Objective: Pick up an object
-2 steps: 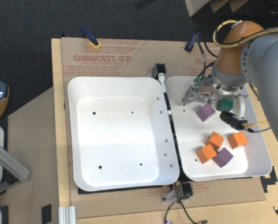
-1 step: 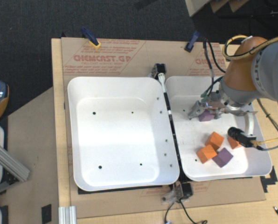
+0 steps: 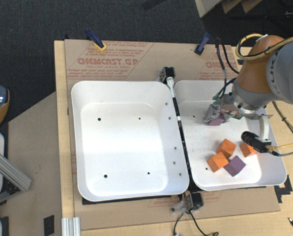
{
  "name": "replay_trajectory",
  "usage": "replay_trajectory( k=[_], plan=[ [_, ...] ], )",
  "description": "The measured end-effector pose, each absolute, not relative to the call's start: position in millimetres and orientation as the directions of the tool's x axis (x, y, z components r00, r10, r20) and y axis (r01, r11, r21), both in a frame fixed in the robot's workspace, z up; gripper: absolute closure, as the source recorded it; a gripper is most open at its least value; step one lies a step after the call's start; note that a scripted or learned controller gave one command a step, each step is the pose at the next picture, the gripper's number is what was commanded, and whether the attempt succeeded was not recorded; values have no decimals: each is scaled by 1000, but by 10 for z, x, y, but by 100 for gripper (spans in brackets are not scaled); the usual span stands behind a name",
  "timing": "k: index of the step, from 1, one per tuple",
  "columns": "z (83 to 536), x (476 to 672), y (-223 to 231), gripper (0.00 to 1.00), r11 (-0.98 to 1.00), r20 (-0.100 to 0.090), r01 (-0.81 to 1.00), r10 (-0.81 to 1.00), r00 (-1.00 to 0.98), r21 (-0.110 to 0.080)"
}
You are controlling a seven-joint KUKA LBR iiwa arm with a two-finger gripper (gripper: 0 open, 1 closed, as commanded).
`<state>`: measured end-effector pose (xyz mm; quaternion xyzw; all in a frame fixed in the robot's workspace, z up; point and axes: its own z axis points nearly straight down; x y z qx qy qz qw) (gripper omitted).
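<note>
My gripper (image 3: 216, 116) is low in the right bin (image 3: 195, 95), near its upper middle. A small purple block (image 3: 216, 122) shows right under the gripper's tip, partly hidden by it. Whether the block is held or just lies on the bin floor I cannot tell. Lower in the same bin lies a cluster: an orange block (image 3: 227, 146), a second orange block (image 3: 217, 162), a purple block (image 3: 235, 166) touching them, and a third orange piece (image 3: 248, 149) at the right beside a black cable end.
The left bin (image 3: 82, 132) lies beside the right one, with a black divider rail (image 3: 178, 127) between them. The arm's orange band (image 3: 257, 68) and cables hang over the right bin's far right corner. Blue clamps (image 3: 95, 39) hold the cardboard base.
</note>
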<state>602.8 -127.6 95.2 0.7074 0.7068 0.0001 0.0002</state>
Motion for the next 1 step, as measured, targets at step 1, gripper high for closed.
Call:
replay_trajectory(
  k=[1],
  plan=[
    [2454,6535,-521,100,10,0,1000,1000,-10,20]
  ],
)
